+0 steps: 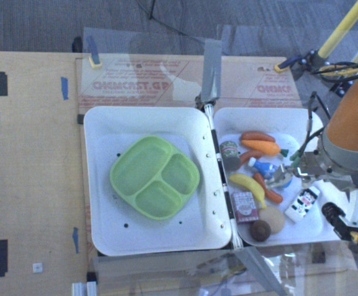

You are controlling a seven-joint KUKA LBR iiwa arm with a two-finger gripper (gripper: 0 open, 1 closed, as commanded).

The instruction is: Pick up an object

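Observation:
The right bin (262, 112) holds several toy foods. An orange carrot (260, 146) lies beside a red sausage (257, 136) at the back. A small can (229, 151) stands by the divider. A yellow banana (250, 187), a red box (245, 206), a brown ball (260, 230) and a tan potato (274, 218) lie toward the front. My gripper (283, 176) is low in this bin, right next to a blue item (266, 166) and a thin red-orange piece (269, 191). I see nothing lifted in it.
A green divided plate (155, 176) lies in the left bin (105, 227). A black-and-white carton (303, 203) sits in the right bin under my wrist. Cables and a yellow pole (349, 20) stand beyond the bench at the back right.

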